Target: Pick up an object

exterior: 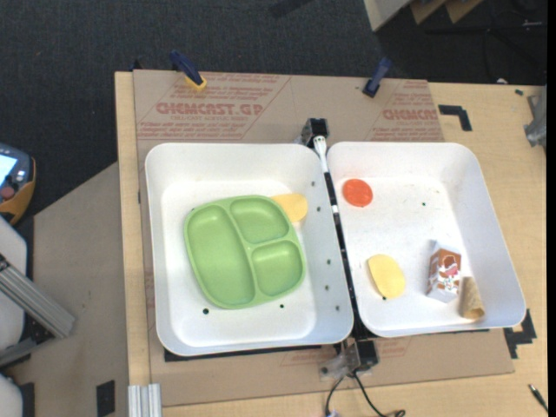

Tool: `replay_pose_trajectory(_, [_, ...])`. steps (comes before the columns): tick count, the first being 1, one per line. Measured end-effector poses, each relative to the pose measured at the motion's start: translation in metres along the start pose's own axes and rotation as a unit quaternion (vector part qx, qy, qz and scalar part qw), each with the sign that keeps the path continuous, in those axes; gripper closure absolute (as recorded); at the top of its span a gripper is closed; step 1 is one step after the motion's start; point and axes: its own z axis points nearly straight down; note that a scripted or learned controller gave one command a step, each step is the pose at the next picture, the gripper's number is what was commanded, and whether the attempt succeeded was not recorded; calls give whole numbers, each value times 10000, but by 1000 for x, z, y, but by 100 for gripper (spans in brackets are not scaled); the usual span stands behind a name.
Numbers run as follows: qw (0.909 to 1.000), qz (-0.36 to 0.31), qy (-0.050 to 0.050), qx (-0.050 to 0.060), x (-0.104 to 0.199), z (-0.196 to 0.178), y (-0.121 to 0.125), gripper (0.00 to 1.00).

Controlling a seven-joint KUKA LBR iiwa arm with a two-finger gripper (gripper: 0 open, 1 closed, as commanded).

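Worktop: a brown cardboard sheet with red print, held at its far edge by two blue clamps, carrying two shallow white bins side by side.

Left bin: holds a green tray with three compartments, lying flat near the bin's middle. A pale yellow piece touches the tray's far right corner and is partly tucked under its rim.

Right bin: holds four small things, well apart from the tray. A carton with red and white print lies near the right wall; a tan cone lies just beside it, toward the near right corner. A yellow oval lies near the bin's near left part. An orange disc lies in the far left part, near the divide between the bins.

Pincer: its position relative to these things and whether it is open or closed cannot be told from this view. All things rest on the bin floors.
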Motion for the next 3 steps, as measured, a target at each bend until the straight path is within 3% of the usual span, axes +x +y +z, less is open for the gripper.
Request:
replay_pose_trajectory(1, [9999,-118,25,39,185,8,-2,100])
replay_pose_trajectory(3, [10000,2,6,10,80,-1,0,100])
